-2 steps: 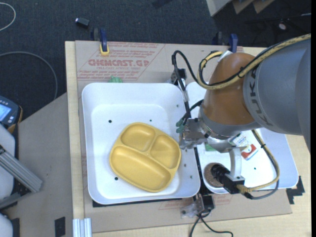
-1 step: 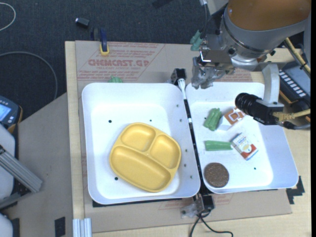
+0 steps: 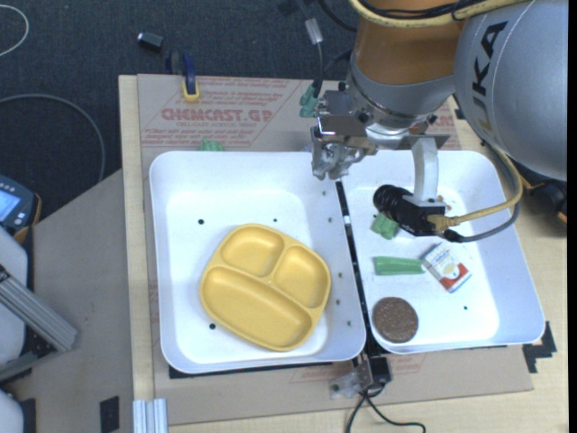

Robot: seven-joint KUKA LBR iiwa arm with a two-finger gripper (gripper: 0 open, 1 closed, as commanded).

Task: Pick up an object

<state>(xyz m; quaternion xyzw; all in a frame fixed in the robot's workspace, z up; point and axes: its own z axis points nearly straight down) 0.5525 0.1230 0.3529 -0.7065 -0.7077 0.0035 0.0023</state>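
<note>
My gripper (image 3: 327,163) hangs over the far end of the divider between the two bins, with nothing seen in it. A yellow divided plate (image 3: 264,284) lies flat in the left bin (image 3: 171,242). The right bin (image 3: 505,269) holds a small green block (image 3: 386,227), a green elongated piece (image 3: 398,265), a red-and-white small box (image 3: 447,267) and a brown round disc (image 3: 395,319). All of these lie nearer the front than the gripper, apart from it.
The grey arm with its orange band (image 3: 424,7) covers the upper right of the view and the far part of the right bin. A cardboard sheet (image 3: 225,111) lies under the bins. A blue-and-yellow clamp (image 3: 188,77) sits at its far edge.
</note>
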